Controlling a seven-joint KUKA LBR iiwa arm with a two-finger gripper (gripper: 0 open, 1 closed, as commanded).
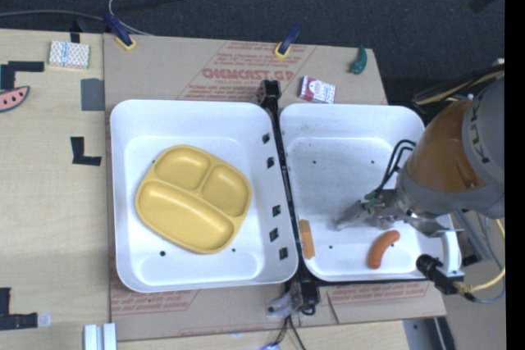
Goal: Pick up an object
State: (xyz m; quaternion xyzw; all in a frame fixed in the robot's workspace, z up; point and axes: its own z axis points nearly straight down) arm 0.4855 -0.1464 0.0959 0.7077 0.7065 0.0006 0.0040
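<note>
Camera view: approach step in hand. Two-finger metal gripper (349, 217) sits low in the right white plastic bin (344, 123), fingers narrowly parted, holding nothing. Orange sausage-shaped toy (382, 248) lies just beside the gripper, nearer the bin's front wall. Next move calls for shifting over it and closing.

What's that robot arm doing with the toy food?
The grey and orange robot arm is reaching into the right bin, trying to pick something up. Its tool sits low over the bin floor, with nothing visibly between its fingers. A toy sausage lies just beside it, and a small bun-like piece rests by the bin's left wall. In the left bin there's a yellow divided plate, away from the arm.
</note>
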